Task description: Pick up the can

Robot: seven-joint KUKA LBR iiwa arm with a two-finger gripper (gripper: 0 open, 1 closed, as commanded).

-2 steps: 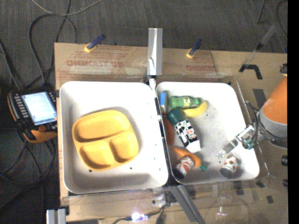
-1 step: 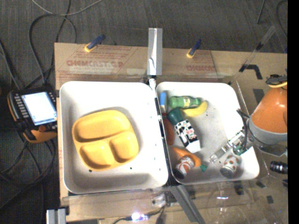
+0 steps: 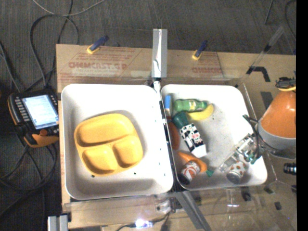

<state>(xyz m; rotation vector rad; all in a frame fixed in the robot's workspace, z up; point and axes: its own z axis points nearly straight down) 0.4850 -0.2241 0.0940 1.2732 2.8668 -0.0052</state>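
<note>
A handheld screen unit point(image 3: 36, 112) with a lit display lies far left, off the table point(image 3: 110, 64), among dark cables on the floor. The table is topped with brown cardboard, and two blue-and-yellow clamps point(image 3: 97, 44) sit on its far edge. The left bin point(image 3: 70, 143) holds a yellow divided tray point(image 3: 109, 142), lying flat and slightly turned. A grey upright post point(image 3: 159, 54) stands at the far side, over the seam between the two bins.

In the right bin point(image 3: 226, 93), objects crowd the left half. A blue stick-like item point(image 3: 167, 102) lies against the left wall, with a green bottle point(image 3: 190, 104) on its side just to its right, touching a banana point(image 3: 204, 112). Nearer lies a black-and-white spotted carton point(image 3: 194, 137) with a green cap. An orange piece point(image 3: 193, 159) sits just nearer, with a red-and-white cylinder point(image 3: 189, 171) against it.

The can point(image 3: 234, 173) lies in the near right corner of the right bin, well apart from that cluster, its silvery end facing near. The gripper point(image 3: 242, 152) sits directly beside it on the far side, very close or touching; whether it is released or clenched cannot be told, and the can is not seen held. The arm point(image 3: 284, 117), orange above grey, reaches in from the right
</note>
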